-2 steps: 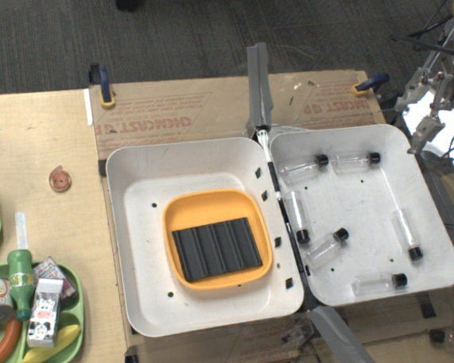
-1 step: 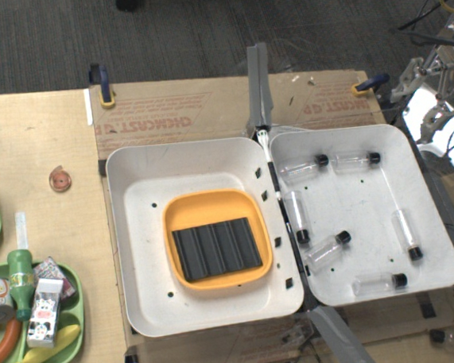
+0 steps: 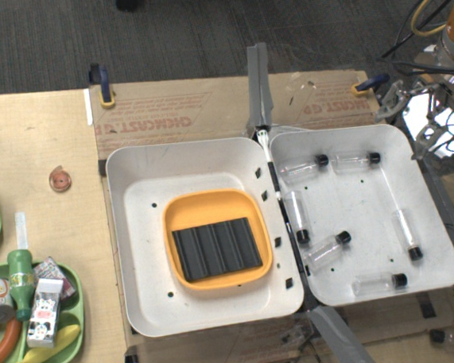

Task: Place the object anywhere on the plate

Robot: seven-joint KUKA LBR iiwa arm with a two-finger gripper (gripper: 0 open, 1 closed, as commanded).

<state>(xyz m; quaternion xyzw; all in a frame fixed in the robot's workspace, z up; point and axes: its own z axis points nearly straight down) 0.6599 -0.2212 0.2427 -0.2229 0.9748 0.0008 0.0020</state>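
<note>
Black ribbed block (image 3: 217,247) lying flat in the middle of the orange plate (image 3: 210,200), plate inside the left white bin (image 3: 138,233), clear tubes with black caps (image 3: 327,247) scattered in the right white bin (image 3: 355,204)

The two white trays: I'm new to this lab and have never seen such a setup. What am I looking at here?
This is one fixed camera looking down at a slant on a robot's workbench. The left bin holds an orange plate with a dark ribbed block lying on it. The right bin holds several clear tubes with black caps, for example one near the middle, scattered apart. On the wooden table to the left sits a green tray of toy food. The tangle of cables and metal at the upper right edge seems to belong to the robot.
</note>
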